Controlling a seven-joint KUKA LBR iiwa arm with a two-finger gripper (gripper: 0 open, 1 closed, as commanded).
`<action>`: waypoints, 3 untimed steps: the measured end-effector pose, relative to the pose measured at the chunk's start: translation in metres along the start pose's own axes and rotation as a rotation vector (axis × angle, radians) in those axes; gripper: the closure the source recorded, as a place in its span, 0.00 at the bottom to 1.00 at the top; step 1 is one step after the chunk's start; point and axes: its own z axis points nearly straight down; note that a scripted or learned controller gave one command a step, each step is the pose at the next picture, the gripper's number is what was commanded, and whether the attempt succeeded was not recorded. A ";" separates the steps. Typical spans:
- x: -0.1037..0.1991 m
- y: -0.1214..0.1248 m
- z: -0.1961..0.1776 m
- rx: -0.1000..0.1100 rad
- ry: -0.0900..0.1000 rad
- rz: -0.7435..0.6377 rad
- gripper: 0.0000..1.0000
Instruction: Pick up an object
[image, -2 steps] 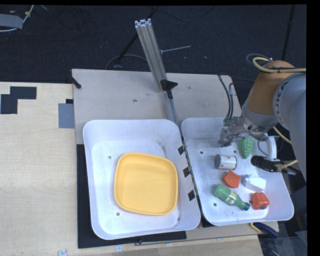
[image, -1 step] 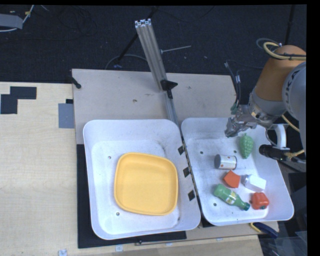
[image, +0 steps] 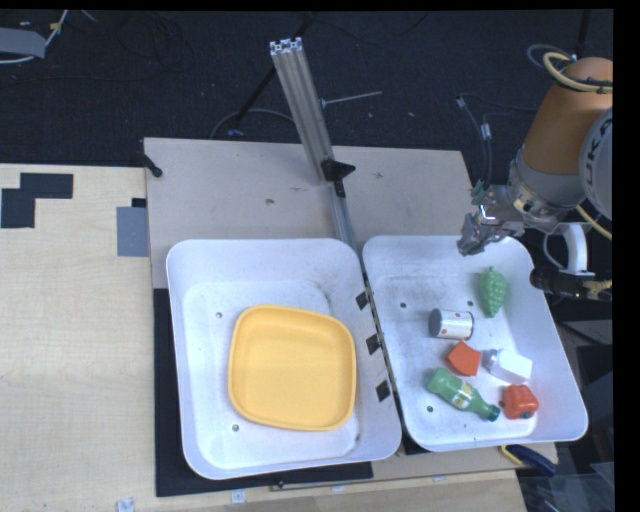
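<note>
My gripper hangs over the far edge of the right bin, above and a little left of a green bunch of grapes. Nothing shows between its fingers. Below the grapes lie a small grey can on its side, an orange block, a white piece, a green bottle and an orange-red toy. All of them rest on the bin floor, toward its right half.
The left bin holds a yellow square plate. A slanted aluminium post rises behind the bins, ending at a black clamp. The arm's orange band is at the upper right.
</note>
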 end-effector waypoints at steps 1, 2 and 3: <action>-0.003 -0.006 -0.045 0.000 0.000 0.001 1.00; 0.058 -0.015 -0.046 0.003 0.002 -0.004 1.00; 0.105 -0.028 -0.035 0.005 0.002 -0.003 1.00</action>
